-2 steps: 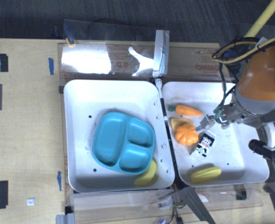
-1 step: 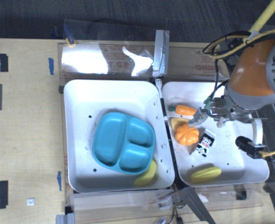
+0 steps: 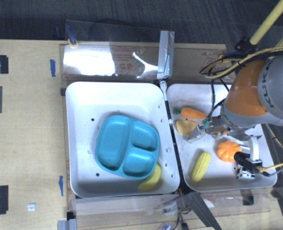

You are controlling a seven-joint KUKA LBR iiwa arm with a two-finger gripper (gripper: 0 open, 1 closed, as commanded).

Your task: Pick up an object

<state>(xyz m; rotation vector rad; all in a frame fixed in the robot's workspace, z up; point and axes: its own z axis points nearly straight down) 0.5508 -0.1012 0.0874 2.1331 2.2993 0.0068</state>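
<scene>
Nothing lifted yet: gripper (image 3: 199, 131) low in the right bin (image 3: 264, 178), fingers impossible to judge from here, right beside the pale fruit slice (image 3: 184, 126), with carrot (image 3: 193, 113), corn (image 3: 201, 165) and orange (image 3: 228, 150) lying loose nearby.

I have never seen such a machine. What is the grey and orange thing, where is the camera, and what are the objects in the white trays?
It is a robot arm, reaching in from the right. One camera looks down from above at a slant. Its gripper hangs over the right bin, near a pale piece of toy food; whether it holds anything is unclear. That bin also has a carrot, a corn cob and an orange toy. The left bin holds a blue divided plate and a yellow toy.
</scene>
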